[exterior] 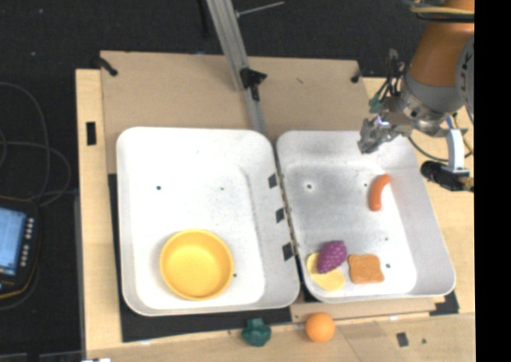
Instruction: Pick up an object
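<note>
Smooth white plastic bins (pixel 200 161) on matt wooden bench (pixel 176 89)

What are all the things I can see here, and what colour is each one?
bowl: 1, yellow, near end of the left bin
left bin: 1, white, left side of the bench
right bin: 1, white, right side of the bench
sausage: 1, orange, right side of the right bin
grapes: 1 bunch, purple, near end of the right bin, on a yellow piece
yellow piece: 1, pale yellow, under the grapes
toast: 1, orange-brown, right of the grapes
ball: 1, orange, on the bench in front of the bins
green thing: 1, dark green, left of the ball
gripper: 1, grey, above the right bin's far edge
</note>
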`<state>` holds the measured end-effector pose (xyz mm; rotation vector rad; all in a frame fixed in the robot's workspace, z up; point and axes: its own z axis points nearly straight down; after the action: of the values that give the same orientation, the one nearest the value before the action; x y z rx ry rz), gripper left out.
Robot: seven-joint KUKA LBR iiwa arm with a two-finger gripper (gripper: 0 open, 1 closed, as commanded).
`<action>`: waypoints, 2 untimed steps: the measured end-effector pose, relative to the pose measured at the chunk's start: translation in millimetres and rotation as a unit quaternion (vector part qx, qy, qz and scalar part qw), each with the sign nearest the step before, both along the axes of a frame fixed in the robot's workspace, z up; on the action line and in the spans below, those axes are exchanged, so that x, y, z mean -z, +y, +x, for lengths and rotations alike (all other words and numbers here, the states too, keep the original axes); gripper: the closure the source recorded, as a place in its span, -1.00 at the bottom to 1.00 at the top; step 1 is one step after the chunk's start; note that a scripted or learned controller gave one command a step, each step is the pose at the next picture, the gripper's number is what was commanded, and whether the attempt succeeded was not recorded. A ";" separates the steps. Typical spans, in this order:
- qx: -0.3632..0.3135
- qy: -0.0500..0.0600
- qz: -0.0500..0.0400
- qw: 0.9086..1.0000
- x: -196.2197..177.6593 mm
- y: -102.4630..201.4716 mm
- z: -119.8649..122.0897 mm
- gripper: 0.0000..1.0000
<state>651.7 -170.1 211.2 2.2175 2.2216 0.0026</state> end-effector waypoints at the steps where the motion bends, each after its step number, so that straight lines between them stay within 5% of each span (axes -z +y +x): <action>1: 0.000 -0.001 0.000 1.000 -33.1 -1.1 1.0 1.00; 2: -0.003 0.001 0.001 1.000 -41.3 55.1 -17.9 1.00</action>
<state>633.8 -115.0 252.5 2.2135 2.2291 0.0039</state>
